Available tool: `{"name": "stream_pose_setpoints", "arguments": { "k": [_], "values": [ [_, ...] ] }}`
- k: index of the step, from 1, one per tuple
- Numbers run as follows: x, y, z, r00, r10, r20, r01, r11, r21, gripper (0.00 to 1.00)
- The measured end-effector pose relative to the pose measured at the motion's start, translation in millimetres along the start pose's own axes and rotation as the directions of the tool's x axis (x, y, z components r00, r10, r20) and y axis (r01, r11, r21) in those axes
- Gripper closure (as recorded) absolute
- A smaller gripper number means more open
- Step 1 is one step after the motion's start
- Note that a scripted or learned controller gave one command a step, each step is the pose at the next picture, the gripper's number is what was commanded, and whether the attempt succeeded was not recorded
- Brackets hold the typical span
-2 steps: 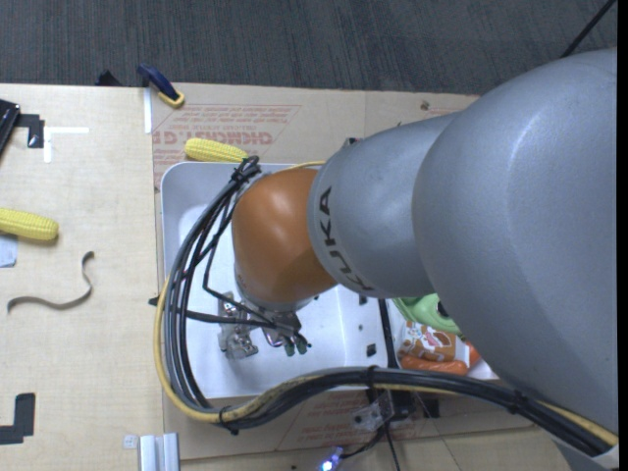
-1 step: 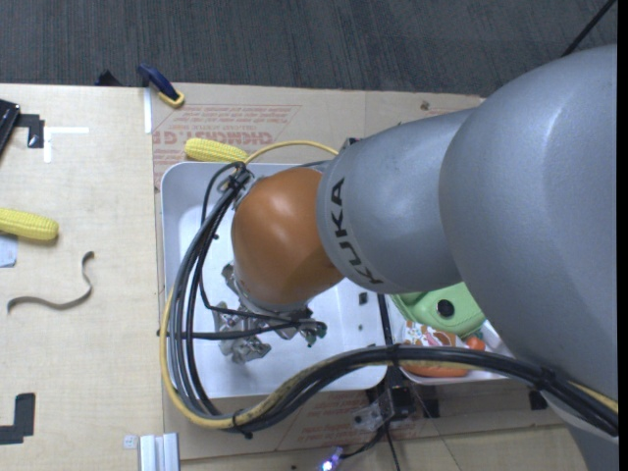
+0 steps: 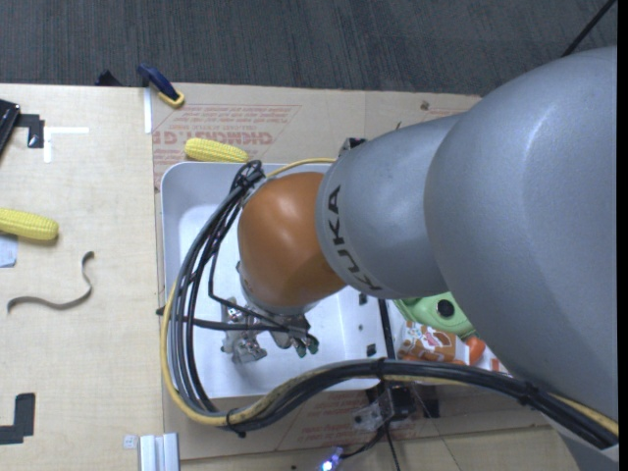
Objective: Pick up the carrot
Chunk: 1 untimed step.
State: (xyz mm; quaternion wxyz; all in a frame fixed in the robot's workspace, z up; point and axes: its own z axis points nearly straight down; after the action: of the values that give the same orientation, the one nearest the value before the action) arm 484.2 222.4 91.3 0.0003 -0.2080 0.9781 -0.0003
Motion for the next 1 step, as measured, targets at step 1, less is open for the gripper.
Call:
{"name": "stream_pose_setpoints", "arguments": {
  "k": [1],
  "values": [
    [-32.9, -8.5, -13.4, 1.0, 0.025, 0.004, -0.025, 1.0, 0.0, 1.0]
  ]
}}
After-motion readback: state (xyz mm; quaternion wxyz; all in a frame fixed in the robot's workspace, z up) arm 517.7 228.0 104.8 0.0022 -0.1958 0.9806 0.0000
